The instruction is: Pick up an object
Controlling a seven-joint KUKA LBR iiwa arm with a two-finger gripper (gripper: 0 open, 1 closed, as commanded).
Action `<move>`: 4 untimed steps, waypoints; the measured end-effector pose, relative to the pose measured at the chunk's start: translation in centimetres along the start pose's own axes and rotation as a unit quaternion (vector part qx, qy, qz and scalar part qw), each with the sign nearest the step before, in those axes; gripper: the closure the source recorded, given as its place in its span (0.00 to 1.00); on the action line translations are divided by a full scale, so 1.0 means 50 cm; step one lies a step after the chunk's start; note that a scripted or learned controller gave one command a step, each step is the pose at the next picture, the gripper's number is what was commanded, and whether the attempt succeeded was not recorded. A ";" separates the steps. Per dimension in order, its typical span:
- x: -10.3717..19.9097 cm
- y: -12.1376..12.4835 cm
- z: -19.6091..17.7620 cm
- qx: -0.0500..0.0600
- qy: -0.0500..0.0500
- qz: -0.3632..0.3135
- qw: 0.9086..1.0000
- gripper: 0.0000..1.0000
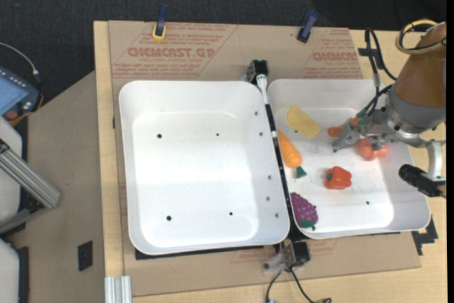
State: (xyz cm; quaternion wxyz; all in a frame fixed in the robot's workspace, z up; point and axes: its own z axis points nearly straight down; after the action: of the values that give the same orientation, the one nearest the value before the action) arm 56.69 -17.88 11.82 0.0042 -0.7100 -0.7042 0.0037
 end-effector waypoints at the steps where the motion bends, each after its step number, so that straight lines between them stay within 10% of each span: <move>1: 0.008 0.012 -0.033 -0.008 -0.001 -0.004 1.000 1.00; 2: -0.040 -0.045 -0.315 -0.014 -0.004 -0.003 1.000 1.00; 3: 0.050 0.017 -0.500 -0.013 -0.002 -0.007 1.000 1.00; 4: 0.121 0.085 -0.549 -0.010 -0.001 -0.007 1.000 1.00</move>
State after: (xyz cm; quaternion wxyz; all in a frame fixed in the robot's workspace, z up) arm 61.29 -11.90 39.23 -0.0035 -0.7053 -0.7089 -0.0023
